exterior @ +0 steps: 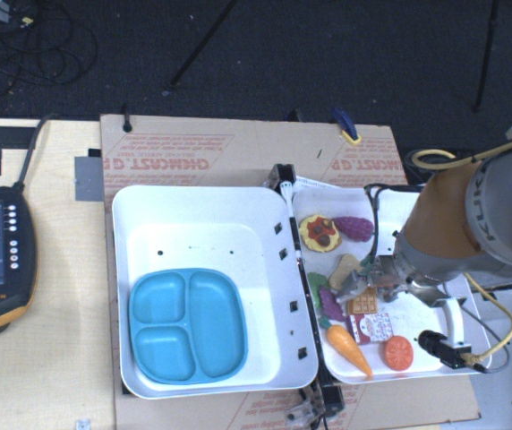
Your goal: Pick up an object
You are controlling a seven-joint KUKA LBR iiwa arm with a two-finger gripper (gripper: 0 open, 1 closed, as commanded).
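Item one: we record the grey arm [493, 213] with its orange band [439, 213], reaching in from the right and bent down over the right-hand shallow white plastic bin [395, 200]. Its end effector [363, 280] sits low among the objects at the bin's middle; whether it is apart or together we cannot tell.

Item two, contents of the right bin, all toy-like and smooth:
- a round yellow pizza piece with red topping [320, 233], near the far left corner;
- a knobbly purple grape-like bunch [354, 228], just beside the pizza;
- a tan rounded piece [344, 270], next to the end effector;
- a green and purple vegetable piece [326, 298] along the left wall;
- a waffle-patterned brown square [362, 305] just below the end effector;
- a red and white packet [372, 328];
- a tapered orange carrot [349, 350] at the near left;
- a round red tomato [398, 353] beside it.

Item three: the left-hand shallow white bin [149, 213] holds a glossy light-blue divided plate with three compartments [187, 325].

Item four: both bins rest on a brown cardboard sheet [238, 150] on the table [41, 348].
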